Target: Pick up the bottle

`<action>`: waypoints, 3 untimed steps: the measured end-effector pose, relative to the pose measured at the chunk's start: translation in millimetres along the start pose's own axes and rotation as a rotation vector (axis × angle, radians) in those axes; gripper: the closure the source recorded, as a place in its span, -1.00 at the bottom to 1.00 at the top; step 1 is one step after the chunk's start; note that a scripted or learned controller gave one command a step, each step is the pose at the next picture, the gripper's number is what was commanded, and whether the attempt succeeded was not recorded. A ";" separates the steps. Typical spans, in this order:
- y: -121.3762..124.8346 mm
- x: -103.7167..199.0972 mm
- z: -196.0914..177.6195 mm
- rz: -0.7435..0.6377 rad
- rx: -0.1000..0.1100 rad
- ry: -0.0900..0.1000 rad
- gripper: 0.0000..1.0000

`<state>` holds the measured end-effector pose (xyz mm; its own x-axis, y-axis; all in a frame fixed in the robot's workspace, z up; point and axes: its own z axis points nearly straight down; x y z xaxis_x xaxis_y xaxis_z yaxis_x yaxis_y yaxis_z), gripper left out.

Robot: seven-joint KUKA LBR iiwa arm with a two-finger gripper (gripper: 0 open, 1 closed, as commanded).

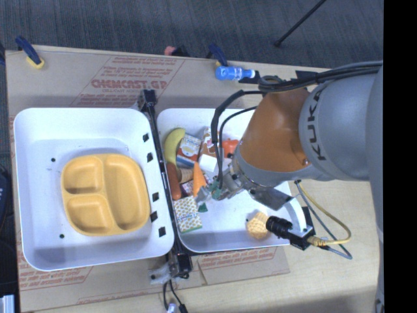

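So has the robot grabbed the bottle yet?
Not that I can see. Done: the arm has reached over the right bin, and its gripper is low among the pile of food items. In hand: nothing shows between its fingers. Left: finding and lifting the bottle, which I can't pick out in the pile.

Two white bins on the bench: the left bin [26, 175] and the right bin [228, 237]. Left of the black divider clips [154, 175], one yellow tray [104, 193] with three compartments. Right of those clips, one banana [173, 143], one small carton [189, 147], one patterned packet [187, 214] and one pale waffle-textured piece [257, 226] (the heap under the arm is too tangled to count). Above the right bin, one blue bottle [233, 74]. Two blue clamps [28, 52] on the bench's far edge.
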<state>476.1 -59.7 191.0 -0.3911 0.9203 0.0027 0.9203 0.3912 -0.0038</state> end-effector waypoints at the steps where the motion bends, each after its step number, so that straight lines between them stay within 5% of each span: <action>1: 25.8 59.5 -21.4 -0.066 -0.002 -0.002 1.00; 2: 48.1 110.3 -28.0 -0.224 -0.002 -0.003 1.00; 3: 15.8 35.5 -56.5 -0.407 -0.003 -0.005 1.00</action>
<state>477.0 -20.9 247.6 -0.7234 0.6904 -0.0013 0.6904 0.7234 -0.0005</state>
